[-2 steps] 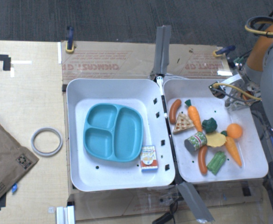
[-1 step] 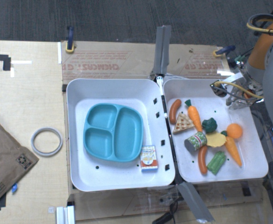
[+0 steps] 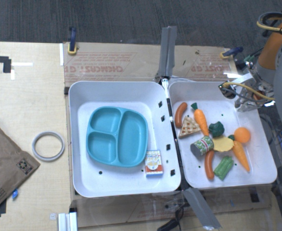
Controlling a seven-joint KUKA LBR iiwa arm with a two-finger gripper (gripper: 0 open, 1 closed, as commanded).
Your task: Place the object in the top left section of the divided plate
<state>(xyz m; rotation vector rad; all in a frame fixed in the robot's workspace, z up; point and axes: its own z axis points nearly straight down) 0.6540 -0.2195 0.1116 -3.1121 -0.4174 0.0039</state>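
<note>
- Although looking straight at the gripper (image 3: 244, 101), cannot call its jaws apart or together amid the cables; cannot make out anything between them.
- Just nearward of the jaws, loose in the right bin (image 3: 263, 177): orange ball (image 3: 241, 134), carrot (image 3: 200, 121), can (image 3: 202, 146), other toy foods.
- Judging by that: pick step, not yet begun; object probably one of this pile, none singled out.
- Well left of the jaws, in the left bin (image 3: 78, 143): teal divided plate (image 3: 131, 138), its top left section (image 3: 105, 120) bare; small carton (image 3: 153, 162) just beside the plate.
- Next, probably: descend on a toy clear of neighbours, clamp, lift, carry left over both bin walls, release above that section.
</note>
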